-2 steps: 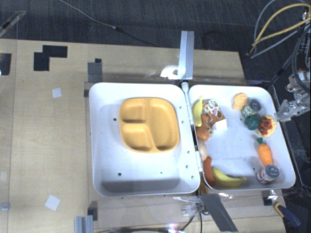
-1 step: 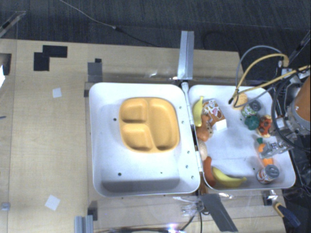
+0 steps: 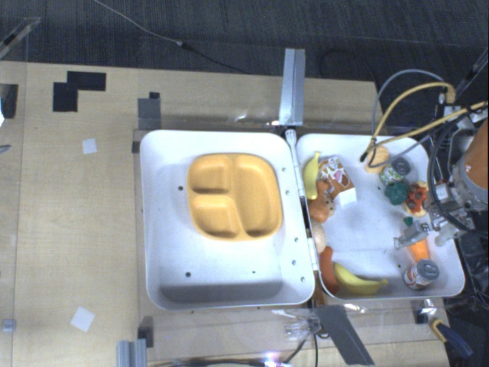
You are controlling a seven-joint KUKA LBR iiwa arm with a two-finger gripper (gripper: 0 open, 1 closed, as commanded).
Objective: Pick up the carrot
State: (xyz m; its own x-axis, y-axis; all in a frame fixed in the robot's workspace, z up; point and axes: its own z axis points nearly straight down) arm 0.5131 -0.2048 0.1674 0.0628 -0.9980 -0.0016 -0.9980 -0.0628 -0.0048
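The carrot (image 3: 419, 249) is a short orange piece lying near the right side of the right bin (image 3: 359, 232), just above a small can (image 3: 419, 274). My gripper (image 3: 422, 234) hangs directly over the carrot's upper end, reaching in from the right, and its metal parts overlap the carrot. I cannot see from here whether it grips the carrot. The grey arm with its orange band (image 3: 475, 163) stands at the right edge, with cables looped around it.
The right bin also holds a banana (image 3: 359, 280) at the front, a second yellow fruit (image 3: 311, 174), a snack bag (image 3: 334, 177), a white block (image 3: 346, 197) and green and red toys (image 3: 405, 195). A yellow divided plate (image 3: 233, 196) sits in the left bin (image 3: 164, 228).
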